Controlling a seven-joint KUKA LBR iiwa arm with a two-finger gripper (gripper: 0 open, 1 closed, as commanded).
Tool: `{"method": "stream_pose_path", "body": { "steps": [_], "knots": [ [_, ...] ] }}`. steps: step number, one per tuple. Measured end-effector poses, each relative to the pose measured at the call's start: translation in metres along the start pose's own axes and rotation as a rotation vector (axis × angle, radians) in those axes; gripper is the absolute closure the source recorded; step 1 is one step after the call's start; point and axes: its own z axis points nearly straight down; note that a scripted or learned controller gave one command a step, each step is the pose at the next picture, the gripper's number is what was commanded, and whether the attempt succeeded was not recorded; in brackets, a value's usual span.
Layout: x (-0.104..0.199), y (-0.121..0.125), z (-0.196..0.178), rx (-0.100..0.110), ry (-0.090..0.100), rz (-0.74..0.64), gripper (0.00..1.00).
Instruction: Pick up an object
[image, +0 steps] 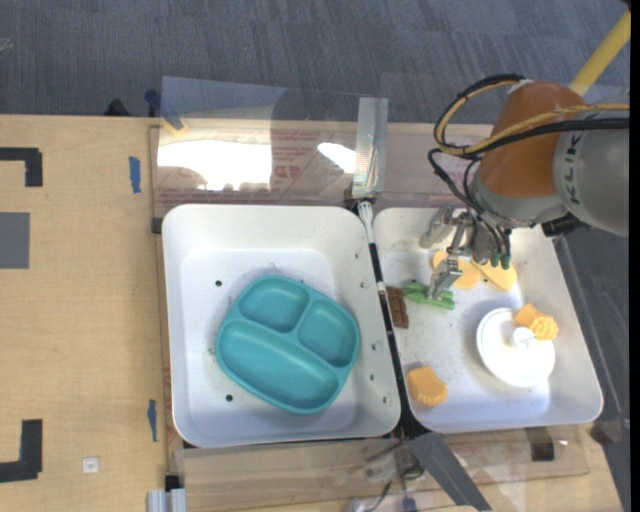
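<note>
My gripper (455, 255) hangs low over the back of the right bin (575, 385), under the orange wrist band. Just below its tip lies a green stick-like piece (428, 296), and a yellow piece (492, 274) pokes out on the gripper's right side. Nearby rest a small brown block (398, 307) by the bin's left wall, an orange chunk (427, 385) near the front, and a white round dish (512, 348) with a small orange toy (535, 322) at its rim. Nothing is visibly lifted.
The left bin (190, 250) bears a teal divided plate (288, 342). A ridge between the bins (380, 300) separates them. A clear plastic panel (260, 150) stands behind the bins, and cables loop above the wrist.
</note>
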Motion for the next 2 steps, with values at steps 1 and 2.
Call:
{"method": "stream_pose_path", "body": {
  "steps": [1,2],
  "knots": [
    [0.052,-0.069,0.000,0.004,-0.001,-0.036,0.00],
    [0.050,-0.068,-0.012,0.003,-0.005,-0.038,1.00]
  ]
}}
